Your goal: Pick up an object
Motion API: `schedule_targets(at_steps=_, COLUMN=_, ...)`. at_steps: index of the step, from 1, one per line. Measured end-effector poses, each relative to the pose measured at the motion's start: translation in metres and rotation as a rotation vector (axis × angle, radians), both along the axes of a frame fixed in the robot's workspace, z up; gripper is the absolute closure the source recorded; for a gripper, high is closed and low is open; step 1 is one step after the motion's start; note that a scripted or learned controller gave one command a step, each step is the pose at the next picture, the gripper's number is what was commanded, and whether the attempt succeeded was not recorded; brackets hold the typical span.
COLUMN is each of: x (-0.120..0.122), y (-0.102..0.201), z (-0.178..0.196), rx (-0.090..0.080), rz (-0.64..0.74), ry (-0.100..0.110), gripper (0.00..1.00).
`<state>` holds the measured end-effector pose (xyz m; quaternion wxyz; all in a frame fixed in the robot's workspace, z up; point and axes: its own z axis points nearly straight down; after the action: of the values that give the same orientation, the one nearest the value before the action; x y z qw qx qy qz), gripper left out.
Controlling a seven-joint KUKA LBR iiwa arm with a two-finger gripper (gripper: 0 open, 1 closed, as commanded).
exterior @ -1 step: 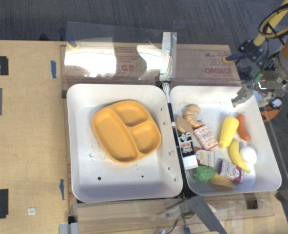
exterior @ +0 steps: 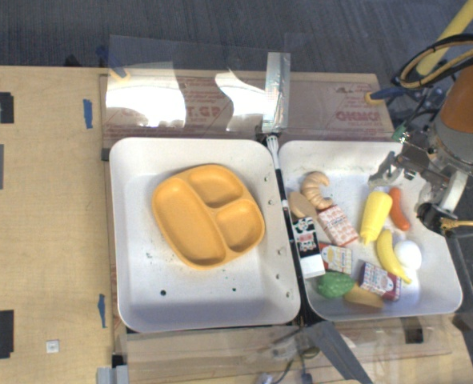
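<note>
My gripper [exterior: 416,181] hangs over the right side of the right bin [exterior: 448,294], below the arm's orange band. Just under and left of it lie a yellow corn-like toy [exterior: 376,214] and an orange carrot [exterior: 400,209]. A banana [exterior: 390,254] and a white egg [exterior: 410,255] lie in front of them. Further left in that bin are a croissant [exterior: 314,182], a red-and-white packet [exterior: 337,225], a black packet [exterior: 304,235], a green toy [exterior: 334,285] and a purple box [exterior: 375,278]. Nothing is visibly held.
The left bin [exterior: 132,294] holds a yellow divided plate [exterior: 210,213]. A raised divider runs between the two bins. Yellow and black cables [exterior: 440,50] hang at the upper right, beside the arm. Brown cardboard lies behind the bins.
</note>
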<state>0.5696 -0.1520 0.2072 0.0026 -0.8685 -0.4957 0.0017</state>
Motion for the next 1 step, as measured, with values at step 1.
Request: schedule_targets(at_steps=1, x=-0.0462, y=-0.0001, z=-0.1073, rx=-0.005, rz=0.079, ry=-0.019, gripper=0.00)
